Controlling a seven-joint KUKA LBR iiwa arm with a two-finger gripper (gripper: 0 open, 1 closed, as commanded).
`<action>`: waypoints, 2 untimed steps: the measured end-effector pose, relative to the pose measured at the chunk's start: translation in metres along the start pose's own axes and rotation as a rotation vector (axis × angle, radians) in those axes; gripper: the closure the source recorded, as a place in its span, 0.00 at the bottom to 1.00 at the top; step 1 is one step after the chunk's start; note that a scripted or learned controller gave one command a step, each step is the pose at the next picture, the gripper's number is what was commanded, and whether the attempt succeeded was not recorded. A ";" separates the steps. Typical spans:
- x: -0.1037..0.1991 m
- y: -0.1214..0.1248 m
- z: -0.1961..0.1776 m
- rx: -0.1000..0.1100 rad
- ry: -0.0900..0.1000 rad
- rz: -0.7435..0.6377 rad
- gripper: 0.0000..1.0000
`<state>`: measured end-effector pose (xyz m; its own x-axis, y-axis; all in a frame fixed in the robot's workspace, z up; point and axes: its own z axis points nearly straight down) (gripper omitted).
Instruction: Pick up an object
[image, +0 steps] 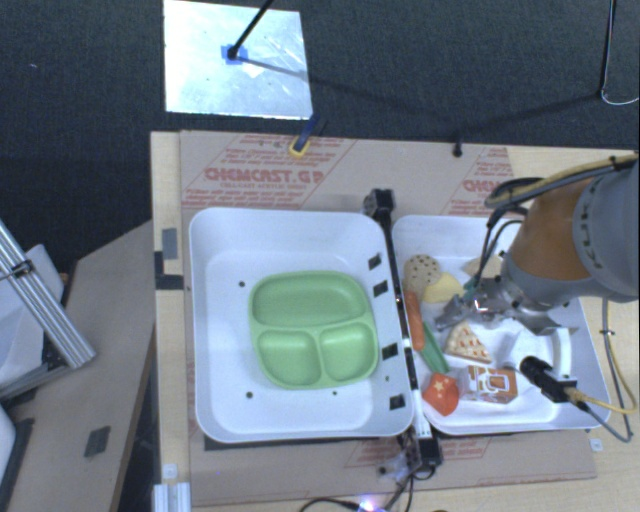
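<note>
The right white bin (450, 228) holds several toy foods. A speckled cookie (422, 269) and a yellow piece (443, 288) lie at its back left. An orange carrot (413, 314) and a green pod (433, 356) run along the left wall. A pizza slice (467, 346) lies in the middle, with a red tomato (441, 394) and a small printed carton (492, 383) at the front. My gripper (472, 308) hangs low in this bin, just behind the pizza slice and right of the yellow piece. Nothing is visibly held in it.
The left white bin (215, 300) holds a green divided plate (310, 328). The grey and orange arm (570, 245) covers the right bin's back right part. A divider with black clips (385, 290) separates the bins. The bench edge runs just in front of both bins.
</note>
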<state>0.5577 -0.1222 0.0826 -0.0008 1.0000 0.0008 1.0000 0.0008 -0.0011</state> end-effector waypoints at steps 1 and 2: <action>-0.001 0.001 -0.012 -0.004 -0.001 0.001 1.00; 0.007 0.009 -0.070 -0.008 -0.002 -0.004 1.00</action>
<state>0.5663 -0.1150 0.1527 -0.0051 1.0000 -0.0011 1.0000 0.0051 0.0070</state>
